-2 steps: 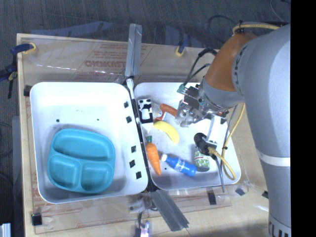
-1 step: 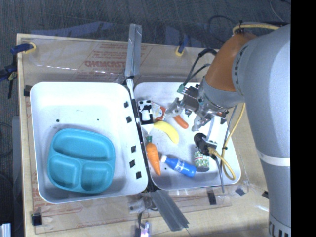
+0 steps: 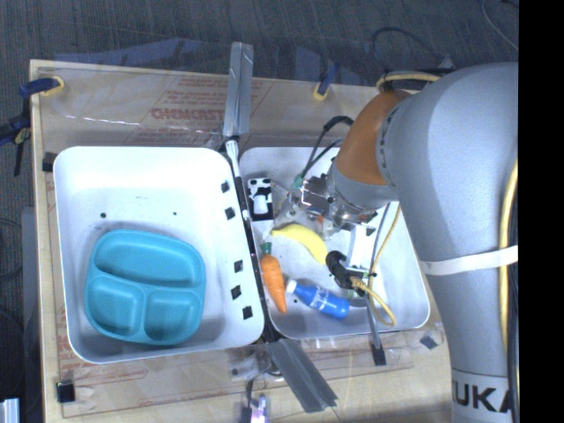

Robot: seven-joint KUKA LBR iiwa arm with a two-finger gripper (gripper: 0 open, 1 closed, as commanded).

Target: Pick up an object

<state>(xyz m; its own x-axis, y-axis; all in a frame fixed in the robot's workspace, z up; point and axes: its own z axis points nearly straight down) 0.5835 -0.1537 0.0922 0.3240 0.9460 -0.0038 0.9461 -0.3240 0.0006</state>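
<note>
The right bin (image 3: 401, 267) holds a yellow banana (image 3: 300, 240) near its middle, an orange carrot (image 3: 274, 282) by its left wall and a blue bottle (image 3: 322, 300) with a white cap near its front. My gripper (image 3: 306, 203) reaches down into this bin from the right. It hangs just behind the banana, close above it. The arm's grey body and orange band (image 3: 361, 148) cover the bin's right half. I see nothing held in the gripper.
The left bin (image 3: 132, 183) holds a teal divided tray (image 3: 145, 285) in its front half. A black-and-white marker block (image 3: 259, 196) sits at the back left of the right bin. Black cables (image 3: 345, 273) loop under the wrist.
</note>
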